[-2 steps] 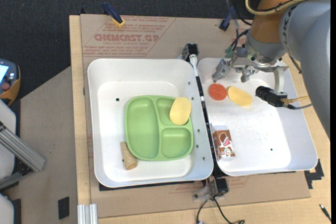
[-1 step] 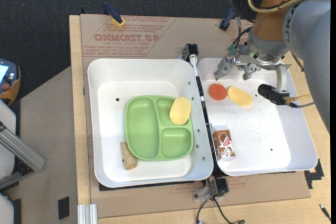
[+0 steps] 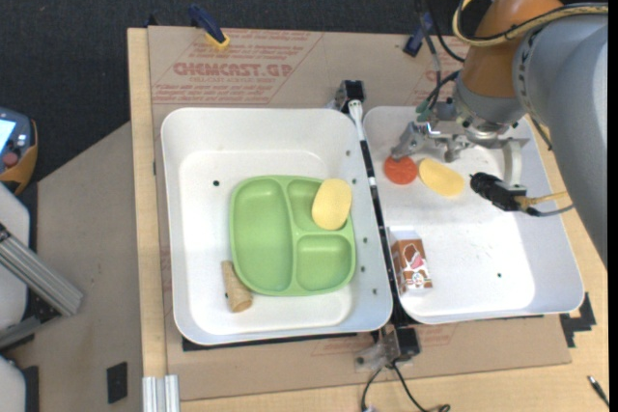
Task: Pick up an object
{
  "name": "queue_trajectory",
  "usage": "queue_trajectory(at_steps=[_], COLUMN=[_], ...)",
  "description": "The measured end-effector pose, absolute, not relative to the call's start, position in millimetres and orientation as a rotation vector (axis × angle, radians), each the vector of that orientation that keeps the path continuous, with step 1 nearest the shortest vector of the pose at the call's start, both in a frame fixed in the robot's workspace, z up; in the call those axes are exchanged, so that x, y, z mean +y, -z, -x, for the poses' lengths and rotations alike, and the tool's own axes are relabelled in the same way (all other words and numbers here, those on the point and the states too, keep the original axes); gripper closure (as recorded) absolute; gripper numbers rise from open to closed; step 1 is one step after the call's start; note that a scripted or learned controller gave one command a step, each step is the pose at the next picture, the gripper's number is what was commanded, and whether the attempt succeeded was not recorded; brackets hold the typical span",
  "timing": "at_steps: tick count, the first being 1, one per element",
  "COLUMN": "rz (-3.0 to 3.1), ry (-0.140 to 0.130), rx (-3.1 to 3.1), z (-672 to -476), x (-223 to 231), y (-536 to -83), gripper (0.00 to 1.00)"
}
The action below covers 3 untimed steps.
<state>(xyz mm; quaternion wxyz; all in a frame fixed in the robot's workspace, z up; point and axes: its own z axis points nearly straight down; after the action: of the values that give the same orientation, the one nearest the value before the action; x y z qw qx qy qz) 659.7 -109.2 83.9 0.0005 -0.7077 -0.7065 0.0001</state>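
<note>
In the right bin (image 3: pixel 502 285), my gripper (image 3: pixel 430 147) hangs low at the far left corner, open, its fingers (image 3: pixel 402 146) spread. Just below it lie a small red-orange round object (image 3: pixel 401 171) and a yellow oval object (image 3: pixel 442 178), side by side; neither is between the fingers. Near the front left of the same bin a brown and red packet (image 3: pixel 411 264) lies flat. The left bin (image 3: pixel 193 207) holds a green divided tray (image 3: pixel 280 241) with a pale yellow rounded object (image 3: pixel 331 204) on its far right compartment. A tan cork-like piece (image 3: pixel 235 288) rests by the tray's front left corner.
A black cable and connector (image 3: pixel 497 191) trails from the arm across the right bin's far right part. The grey arm with its orange band (image 3: pixel 507 14) looms over the back right. A black divider (image 3: pixel 372 198) runs between the bins.
</note>
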Motion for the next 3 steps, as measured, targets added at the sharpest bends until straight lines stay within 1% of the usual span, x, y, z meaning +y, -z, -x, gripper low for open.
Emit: queue_trajectory(at_steps=[1, 2, 3], rz=[2.225, 2.228, 2.219], ry=[0.005, -0.002, -0.005], rx=[-2.225, -2.216, -2.214], z=[-661.5, -613.8, -547.3], x=[-109, -169, -151], y=[-98, -86, -84], gripper=[1.0, 1.0, 1.0])
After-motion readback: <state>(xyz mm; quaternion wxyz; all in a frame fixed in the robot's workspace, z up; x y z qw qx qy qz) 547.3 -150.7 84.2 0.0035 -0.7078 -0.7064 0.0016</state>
